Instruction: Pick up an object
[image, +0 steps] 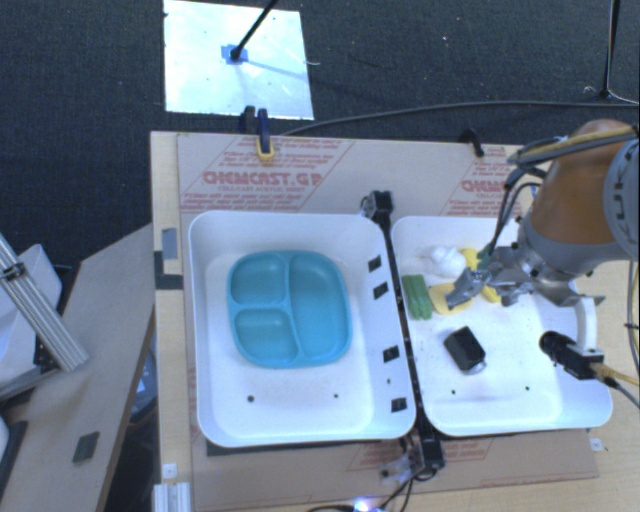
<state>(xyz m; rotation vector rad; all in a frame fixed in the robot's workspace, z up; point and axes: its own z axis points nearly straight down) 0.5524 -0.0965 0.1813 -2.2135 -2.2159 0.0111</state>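
The gripper (478, 283) is poised over the yellow toy (470, 268); its opening cannot be told. A centred, vertical descent is advised before closing.

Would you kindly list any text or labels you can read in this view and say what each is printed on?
"CHEMCAST GP": red print on the brown protective sheet under the bins, behind the left bin.
Repeat of the same print behind the right bin: cut off, only partly legible.
Smaller red lines near both: too blurred to read.
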